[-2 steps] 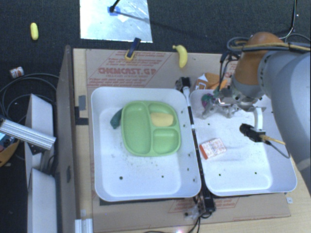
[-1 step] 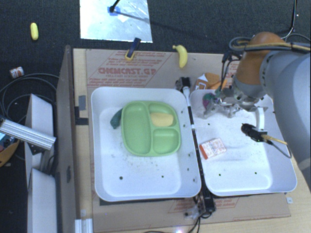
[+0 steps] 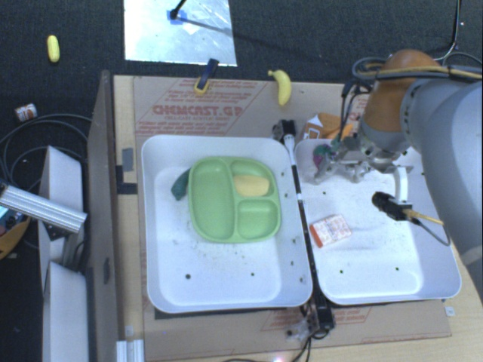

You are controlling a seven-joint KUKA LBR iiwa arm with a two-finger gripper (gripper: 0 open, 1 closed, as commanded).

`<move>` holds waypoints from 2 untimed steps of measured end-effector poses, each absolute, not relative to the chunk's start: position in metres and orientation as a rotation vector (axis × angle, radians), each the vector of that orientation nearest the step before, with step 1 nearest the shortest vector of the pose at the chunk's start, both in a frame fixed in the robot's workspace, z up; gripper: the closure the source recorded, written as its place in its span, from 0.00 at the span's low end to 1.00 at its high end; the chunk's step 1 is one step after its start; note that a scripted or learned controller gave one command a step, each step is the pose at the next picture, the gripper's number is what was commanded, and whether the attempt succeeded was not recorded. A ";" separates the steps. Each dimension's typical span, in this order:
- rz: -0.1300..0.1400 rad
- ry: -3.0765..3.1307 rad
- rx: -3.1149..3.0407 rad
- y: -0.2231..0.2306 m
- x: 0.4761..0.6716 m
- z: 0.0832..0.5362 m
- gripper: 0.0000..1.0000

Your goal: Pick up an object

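Pincer (image 3: pixel 341 170) low over far-left corner of right bin (image 3: pixel 430 277), fingers (image 3: pixel 323 173) spread apart, nothing seen between them. Nearest candidate: small dark purple-green object (image 3: pixel 322 154) at bin corner, just beside fingers. Orange-white packet (image 3: pixel 330 230) lies flat mid-bin, apart from pincer. Left bin (image 3: pixel 162 225) holds green divided tray (image 3: pixel 226 206) with yellow piece (image 3: pixel 252 185) in one compartment. Advice: centre fingers either side of corner object, mind bin wall, descend straight, close fully before lifting. Corner crowding makes slip or wall contact likely.
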State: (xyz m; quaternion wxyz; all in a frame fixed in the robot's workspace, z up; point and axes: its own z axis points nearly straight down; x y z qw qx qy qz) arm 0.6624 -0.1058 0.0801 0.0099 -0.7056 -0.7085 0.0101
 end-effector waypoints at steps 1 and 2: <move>0.025 -2.209 -2.198 -0.110 0.663 0.080 0.00; 0.026 -2.211 -2.198 -0.110 0.663 0.080 0.00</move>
